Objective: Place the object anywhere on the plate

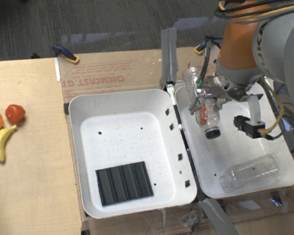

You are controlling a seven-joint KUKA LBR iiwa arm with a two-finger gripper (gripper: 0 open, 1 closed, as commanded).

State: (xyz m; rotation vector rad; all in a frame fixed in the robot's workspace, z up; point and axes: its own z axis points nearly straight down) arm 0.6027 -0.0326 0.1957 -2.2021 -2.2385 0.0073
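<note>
Plate (124, 182): dark ribbed slab at the near end of the left bin (82, 146).
Loose bottle (248, 172): clear, lying on its side at the near edge of the right bin (279, 143).
Held bottle (208, 114): clear, capped end tipped down, apparently pinched in the claw (203, 99).
Direction: plate lies left and nearer from the claw, across the bins' divider.
Hard to see: fingers (198, 92) blur against clear plastic.
Fruit (2, 128): far left on the bench.

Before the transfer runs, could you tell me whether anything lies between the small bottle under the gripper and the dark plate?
Only the bins' adjoining walls run between the small bottle and the dark plate; nothing else visible lies on that path.
</note>
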